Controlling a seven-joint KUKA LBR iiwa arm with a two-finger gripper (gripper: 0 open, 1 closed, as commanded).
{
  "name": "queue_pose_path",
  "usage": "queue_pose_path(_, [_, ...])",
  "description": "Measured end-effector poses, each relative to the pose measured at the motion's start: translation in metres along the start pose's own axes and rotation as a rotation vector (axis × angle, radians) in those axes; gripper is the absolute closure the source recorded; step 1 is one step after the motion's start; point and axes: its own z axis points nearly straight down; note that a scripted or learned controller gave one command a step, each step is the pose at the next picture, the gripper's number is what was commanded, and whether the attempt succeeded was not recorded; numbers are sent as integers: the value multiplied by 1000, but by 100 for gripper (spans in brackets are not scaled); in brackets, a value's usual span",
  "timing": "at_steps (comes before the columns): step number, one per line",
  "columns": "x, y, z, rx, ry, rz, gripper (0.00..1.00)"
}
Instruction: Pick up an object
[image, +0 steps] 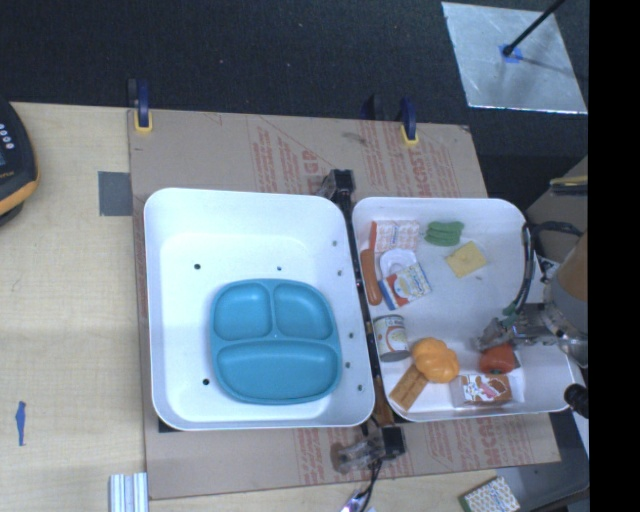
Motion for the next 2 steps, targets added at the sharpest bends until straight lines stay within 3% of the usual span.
queue_pose_path(1, [106, 17, -64, -4, 5, -10, 100])
queue_pose_path(2, [179, 36, -117, -3, 6, -6, 100])
